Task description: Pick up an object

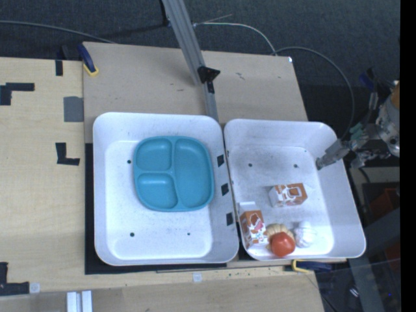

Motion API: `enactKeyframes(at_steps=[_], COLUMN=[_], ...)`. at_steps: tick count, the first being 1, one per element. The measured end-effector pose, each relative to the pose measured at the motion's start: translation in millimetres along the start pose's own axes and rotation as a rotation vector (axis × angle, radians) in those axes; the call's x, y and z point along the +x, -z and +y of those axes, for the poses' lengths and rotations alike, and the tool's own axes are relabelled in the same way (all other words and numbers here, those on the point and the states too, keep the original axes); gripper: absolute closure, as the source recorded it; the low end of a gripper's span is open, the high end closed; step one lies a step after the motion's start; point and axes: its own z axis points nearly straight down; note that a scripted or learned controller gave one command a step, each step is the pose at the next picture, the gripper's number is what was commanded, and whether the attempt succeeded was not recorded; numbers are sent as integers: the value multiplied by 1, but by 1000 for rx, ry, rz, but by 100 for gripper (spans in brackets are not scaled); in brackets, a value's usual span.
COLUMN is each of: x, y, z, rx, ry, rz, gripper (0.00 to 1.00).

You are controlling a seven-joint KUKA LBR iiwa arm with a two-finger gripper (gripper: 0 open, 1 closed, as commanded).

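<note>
a: where's the claw [327, 158] sitting?

b: at the right of the frame, over the upper right rim of the right bin [260, 130]. a grey finger [331, 153] slants down and left across the bin's wall. whether the claw is spread or pressed together, i cannot tell; the rest of it blurs into the arm [383, 132] at the frame's right edge. nothing shows between its fingers.

a: and the things to pick from?

b: all in the lower part of the right bin. a small orange and white carton [288, 194] lies alone near the bin's middle. below it, toward the lower left corner, a second carton [252, 227] with a red and white print lies against the bin's left wall. just right of that is a red tomato-like ball [281, 244], with a small tan piece [275, 229] touching its top, and a crumpled white object [303, 234] just beside it on the right. those 3 crowd together at the lower edge.

a: how far is the claw from them?

b: well apart. it is up at the rim, and the nearest item, the lone carton, lies lower and to the left.

a: the left bin?

b: the left bin [104, 174] holds a teal plate [173, 173] with 3 compartments, lying flat in its upper middle.

a: anything else?

b: the 2 bins touch side by side on a wooden table [143, 77]. a grey metal bar [185, 28] runs down from the top of the frame to the seam between them, and thin cables [260, 38] curve across the dark floor at the upper right.
</note>
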Motion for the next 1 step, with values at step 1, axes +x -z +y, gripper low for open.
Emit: enactKeyframes(at_steps=[1], x=[0], y=[0], z=[0], rx=[0], ry=[-1], rz=[0], gripper=[0])
